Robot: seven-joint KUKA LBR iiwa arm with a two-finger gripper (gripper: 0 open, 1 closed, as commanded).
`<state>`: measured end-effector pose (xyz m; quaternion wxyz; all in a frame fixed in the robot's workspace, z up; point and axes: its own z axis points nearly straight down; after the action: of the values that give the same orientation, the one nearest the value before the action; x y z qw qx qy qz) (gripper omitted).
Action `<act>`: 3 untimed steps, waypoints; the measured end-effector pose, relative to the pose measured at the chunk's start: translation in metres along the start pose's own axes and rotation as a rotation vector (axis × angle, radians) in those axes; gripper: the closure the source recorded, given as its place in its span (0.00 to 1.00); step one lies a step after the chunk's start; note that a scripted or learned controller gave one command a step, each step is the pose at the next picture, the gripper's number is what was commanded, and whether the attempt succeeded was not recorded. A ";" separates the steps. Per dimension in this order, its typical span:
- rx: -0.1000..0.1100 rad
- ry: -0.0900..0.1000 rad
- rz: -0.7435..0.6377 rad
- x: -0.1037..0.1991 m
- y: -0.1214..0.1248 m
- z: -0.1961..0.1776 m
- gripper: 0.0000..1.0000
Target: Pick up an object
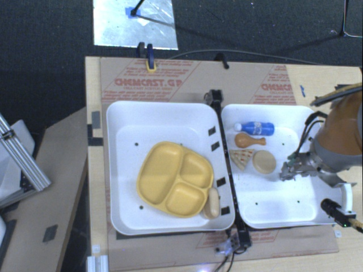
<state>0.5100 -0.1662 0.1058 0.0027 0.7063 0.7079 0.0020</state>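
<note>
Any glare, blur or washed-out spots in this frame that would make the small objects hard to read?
Camera view: the metal plate at the top glares brightly; the right bin floor looks washed out, with soft shadows; the bottle, the drumstick-shaped toy and the round piece are soft-edged but readable; the gripper is blurry and dark against the arm.

Two white bins (170, 115), one yellow divided tray (174, 178), one blue bottle (254, 128), four toy foods (264, 162)

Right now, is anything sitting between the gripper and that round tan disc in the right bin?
Nothing visible does. The gripper sits just right of the round tan disc, with bare bin floor between them. The waffle wedge lies on the disc's far side.
</note>
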 end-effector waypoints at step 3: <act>0.000 -0.001 -0.002 0.003 0.005 -0.149 1.00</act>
<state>0.5136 -0.1632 0.2552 0.0033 0.7055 0.7087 0.0017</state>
